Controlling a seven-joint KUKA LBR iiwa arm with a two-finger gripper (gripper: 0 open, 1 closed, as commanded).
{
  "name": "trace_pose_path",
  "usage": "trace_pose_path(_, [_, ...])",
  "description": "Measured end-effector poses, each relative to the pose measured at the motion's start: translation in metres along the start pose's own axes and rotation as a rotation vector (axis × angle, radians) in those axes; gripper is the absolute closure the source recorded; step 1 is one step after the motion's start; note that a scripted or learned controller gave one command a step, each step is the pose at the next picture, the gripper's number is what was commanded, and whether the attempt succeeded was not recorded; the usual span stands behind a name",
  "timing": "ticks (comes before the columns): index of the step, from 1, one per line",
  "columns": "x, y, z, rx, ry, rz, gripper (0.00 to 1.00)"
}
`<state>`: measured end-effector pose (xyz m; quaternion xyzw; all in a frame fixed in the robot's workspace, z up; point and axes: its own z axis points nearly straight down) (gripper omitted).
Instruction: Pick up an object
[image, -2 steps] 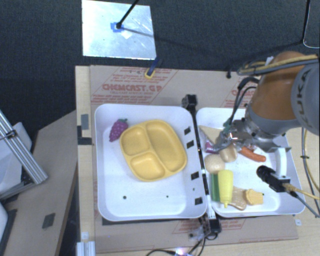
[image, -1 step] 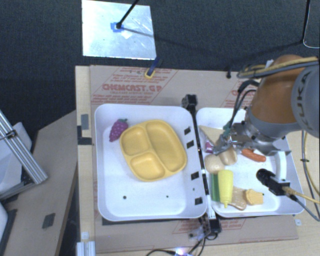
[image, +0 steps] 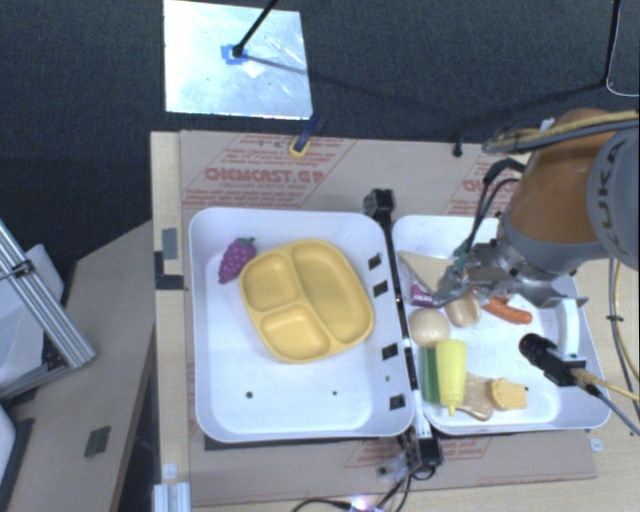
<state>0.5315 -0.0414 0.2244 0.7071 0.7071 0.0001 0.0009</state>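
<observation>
In the left bin (image: 215, 400) purple grapes (image: 236, 258) lie just left of the yellow divided plate (image: 303, 298). Right of that plate, in the right bin (image: 575, 415), the arm's gripper (image: 458, 283) hangs over a tan roll (image: 462, 309), beside an egg (image: 429, 327), mustard bottle (image: 451, 370) and carrot (image: 510, 313); whether its jaws are released or clenched, I cannot tell

**Arm bent low from the right**

The arm (image: 570, 190) enters from the right, its orange band uppermost and the grey wrist angled down and to the left. The tool (image: 458, 283) sits low at the wrist's end, pointing left. Its tip is small and blurred, perhaps partly hidden by cables running along the wrist.
</observation>
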Motion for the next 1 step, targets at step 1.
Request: trace_pose_path(1, [0.0099, -0.0008, -0.0096, 0.0, 0.002, -0.005, 1.0])
